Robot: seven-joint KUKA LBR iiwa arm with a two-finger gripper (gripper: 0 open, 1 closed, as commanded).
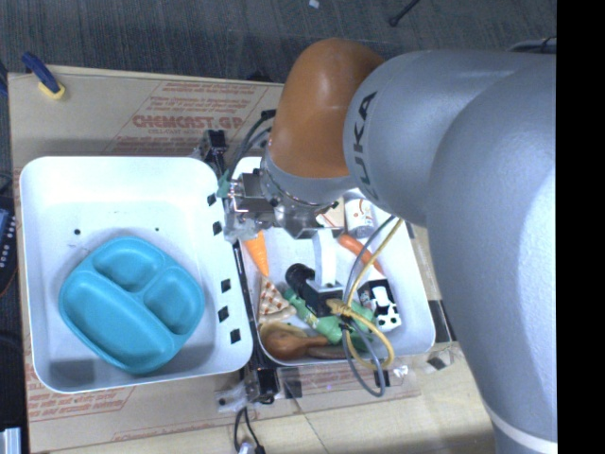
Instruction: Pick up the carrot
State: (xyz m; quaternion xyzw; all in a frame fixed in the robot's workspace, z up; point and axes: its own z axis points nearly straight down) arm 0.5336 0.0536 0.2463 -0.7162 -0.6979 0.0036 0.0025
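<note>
Overhead view of the bench. The right white bin (420, 296) is largely covered by the grey arm (454, 149) reaching in from the right. The gripper (248, 218) is lowered at that bin's left wall, directly above the carrot (256, 253); whether it is open or closed, and whether anything is gripped, cannot be told, since the wrist hides it. The carrot is seen as an orange cone pointing down, beside the wall. Below it are shown a pizza-slice toy (272, 299), a green toy (319, 316) and a brown item (291, 341). The left white bin (113, 173) is occupied by a blue divided plate (132, 303).
</note>
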